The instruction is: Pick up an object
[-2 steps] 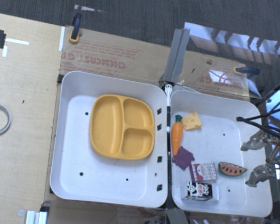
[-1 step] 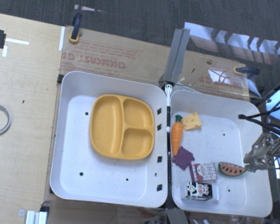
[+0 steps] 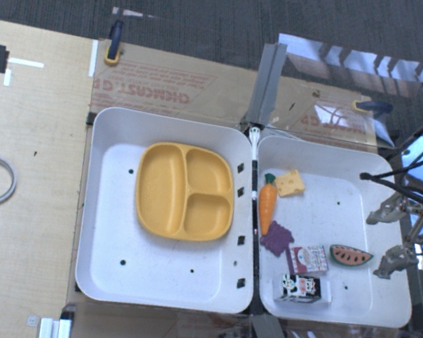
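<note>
Left bin (image 3: 97, 265): holds a yellow divided plate (image 3: 185, 192).
Right bin (image 3: 349, 306): holds all the small objects.
Gripper (image 3: 387, 242): at the right bin's right edge, jaws spread wide, nothing between them.
Carrot (image 3: 267, 203): by the divider, cheese wedge (image 3: 290, 184) just beside.
Purple piece (image 3: 277, 238): below the carrot.
Two cartons (image 3: 305, 274): near the front.
Watermelon slice (image 3: 350, 256): closest to the gripper, apart from it.

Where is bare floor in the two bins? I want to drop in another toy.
Left bin: free strip below the yellow divided plate. Right bin: open floor right of the cheese wedge, above the watermelon slice. Crowded: its left half, around the carrot, purple piece and two small cartons.
</note>
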Available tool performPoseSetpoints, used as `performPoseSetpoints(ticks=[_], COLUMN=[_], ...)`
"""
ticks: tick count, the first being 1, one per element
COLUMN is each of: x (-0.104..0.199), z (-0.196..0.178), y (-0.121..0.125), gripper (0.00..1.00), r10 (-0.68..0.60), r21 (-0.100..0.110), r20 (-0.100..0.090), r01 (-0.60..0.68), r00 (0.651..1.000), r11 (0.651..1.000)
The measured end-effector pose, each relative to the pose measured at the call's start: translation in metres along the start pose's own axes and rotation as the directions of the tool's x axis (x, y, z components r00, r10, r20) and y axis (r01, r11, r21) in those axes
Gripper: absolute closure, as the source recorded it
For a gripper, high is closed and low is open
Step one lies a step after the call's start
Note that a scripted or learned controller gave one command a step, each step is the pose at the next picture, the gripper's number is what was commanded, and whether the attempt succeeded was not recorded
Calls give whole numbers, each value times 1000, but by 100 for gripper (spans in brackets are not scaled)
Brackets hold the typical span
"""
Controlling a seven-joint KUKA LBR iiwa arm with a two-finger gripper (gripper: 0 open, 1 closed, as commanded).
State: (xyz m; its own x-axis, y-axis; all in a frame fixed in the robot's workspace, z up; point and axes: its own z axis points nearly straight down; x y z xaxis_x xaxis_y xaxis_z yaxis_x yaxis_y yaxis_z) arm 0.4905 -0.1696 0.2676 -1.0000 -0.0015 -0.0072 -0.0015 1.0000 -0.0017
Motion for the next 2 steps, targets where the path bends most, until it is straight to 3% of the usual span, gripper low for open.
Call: performPoseSetpoints(ticks=[1,2], x=[-2,-40], z=[-9,164], y=[0,29], gripper=[100,100], r10=[-1,131], r21=[1,-1], r20=[4,1], r01=[1,-131], r00=[1000,991], r11=[1000,991])
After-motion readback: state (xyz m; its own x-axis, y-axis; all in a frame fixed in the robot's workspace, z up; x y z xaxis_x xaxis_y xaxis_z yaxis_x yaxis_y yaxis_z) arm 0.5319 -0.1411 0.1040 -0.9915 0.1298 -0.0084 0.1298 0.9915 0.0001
